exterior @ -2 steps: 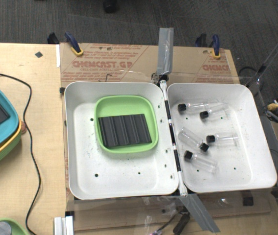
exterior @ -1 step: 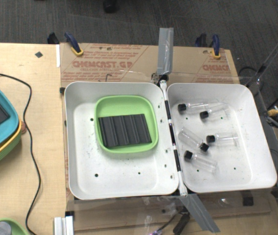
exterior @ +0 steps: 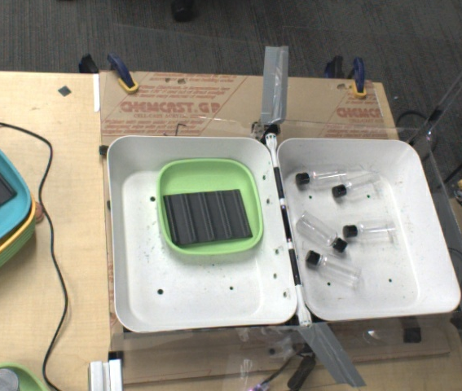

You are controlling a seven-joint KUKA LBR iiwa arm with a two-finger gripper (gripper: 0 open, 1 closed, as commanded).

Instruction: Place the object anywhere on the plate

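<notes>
While both shallow white bins sit side by side, the left bin holds a square green plate with a ribbed dark insert. At 3 o'clock, the right bin holds five clear black-capped tubes.

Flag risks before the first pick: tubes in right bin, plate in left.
1. The clear tubes are see-through on white, so only their black caps stand out; a grasp aimed at a cap may slip off.
2. Two tubes near the middle of the right bin lie close together, so fingers may nudge a neighbour.
3. The green plate carries a ridged black insert; a round tube may roll.
</notes>
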